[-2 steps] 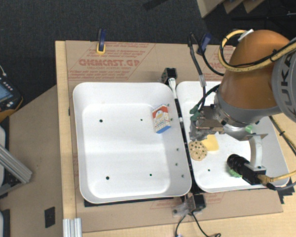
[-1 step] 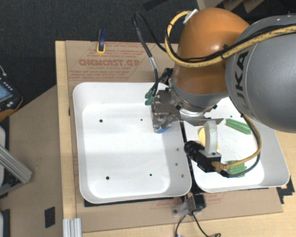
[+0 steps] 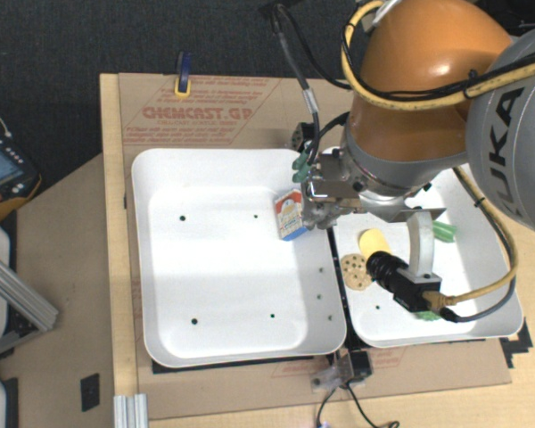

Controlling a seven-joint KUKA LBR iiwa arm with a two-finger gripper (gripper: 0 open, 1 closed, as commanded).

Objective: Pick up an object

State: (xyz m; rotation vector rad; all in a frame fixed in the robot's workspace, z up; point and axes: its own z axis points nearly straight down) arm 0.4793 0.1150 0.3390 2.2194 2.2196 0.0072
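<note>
Your tool [image 3: 296,210] sits over the left bin's [image 3: 160,266] right edge, pinching a small red-and-blue carton [image 3: 289,216].

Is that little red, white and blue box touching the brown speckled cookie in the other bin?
Apart. The camera view shows the box in the left bin and the cookie in the right bin, with white bin rims between them.

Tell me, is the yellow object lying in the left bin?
No, the yellow object lies in the right bin, next to a round brown cookie-like piece.
</note>
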